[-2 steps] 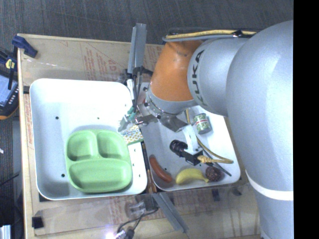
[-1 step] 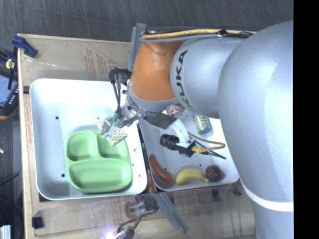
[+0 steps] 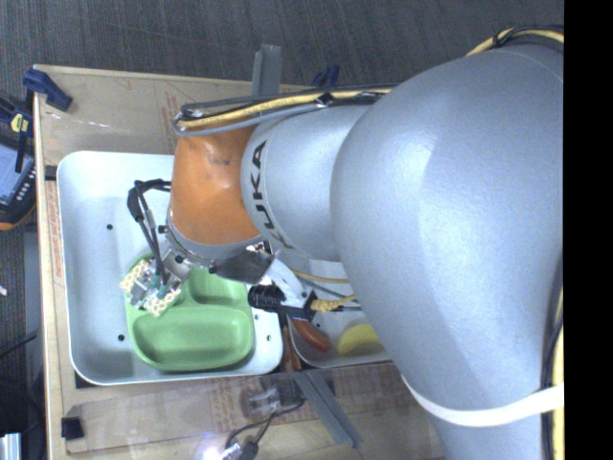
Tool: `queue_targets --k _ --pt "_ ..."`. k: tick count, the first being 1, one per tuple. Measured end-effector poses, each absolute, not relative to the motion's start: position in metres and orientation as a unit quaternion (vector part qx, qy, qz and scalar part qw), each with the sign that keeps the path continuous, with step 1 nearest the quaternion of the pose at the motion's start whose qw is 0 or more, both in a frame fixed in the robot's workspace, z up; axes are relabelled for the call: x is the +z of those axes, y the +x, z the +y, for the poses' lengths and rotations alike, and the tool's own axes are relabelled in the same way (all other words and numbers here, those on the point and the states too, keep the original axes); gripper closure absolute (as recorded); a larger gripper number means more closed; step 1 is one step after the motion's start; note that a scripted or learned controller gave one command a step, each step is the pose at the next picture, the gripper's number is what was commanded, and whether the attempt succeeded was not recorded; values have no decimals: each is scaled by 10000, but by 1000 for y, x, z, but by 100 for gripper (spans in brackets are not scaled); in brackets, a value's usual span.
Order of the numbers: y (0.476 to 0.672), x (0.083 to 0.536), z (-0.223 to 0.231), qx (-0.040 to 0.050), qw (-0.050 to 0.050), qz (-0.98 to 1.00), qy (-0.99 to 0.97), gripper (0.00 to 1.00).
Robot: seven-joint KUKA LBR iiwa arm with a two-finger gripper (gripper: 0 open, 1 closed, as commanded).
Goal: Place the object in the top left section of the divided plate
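1. Green divided plate (image 3: pixel 196 338): lies in the lower right part of the left white bin (image 3: pixel 81 257). Its big section faces the camera's near edge, and a smaller section (image 3: pixel 222 290) sits above it, partly under my wrist.
2. My gripper (image 3: pixel 153 284): hangs over the plate's upper left rim, at the tip of my arm below the orange band (image 3: pixel 211 190). My own wrist blocks the view, so I cannot tell whether my jaws stand wide or narrow, or whether they hold anything.
3. Speckled item (image 3: pixel 146 286), white with green and yellow flecks: shows right at my gripper, touching or just over the plate's upper left edge. I cannot tell whether it is a loose object or lies between my jaws.
4. Yellow object (image 3: pixel 356 338) and reddish object (image 3: pixel 311 336): lie side by side in the right white bin (image 3: pixel 326 362), well apart from my gripper and mostly under my arm.
5. Black cable (image 3: pixel 142 204): loops from my wrist over the left bin's floor.
6. Wooden bench (image 3: pixel 115 103): bears both bins, with a blue clamp (image 3: pixel 43 86) at its far left corner.
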State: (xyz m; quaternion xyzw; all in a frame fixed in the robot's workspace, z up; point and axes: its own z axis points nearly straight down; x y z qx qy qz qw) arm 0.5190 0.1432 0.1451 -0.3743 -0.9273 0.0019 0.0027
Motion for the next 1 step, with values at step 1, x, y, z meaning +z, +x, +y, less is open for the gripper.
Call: queue_targets --k 1 --pt "519 145 143 19 23 -9272 -3745 0"
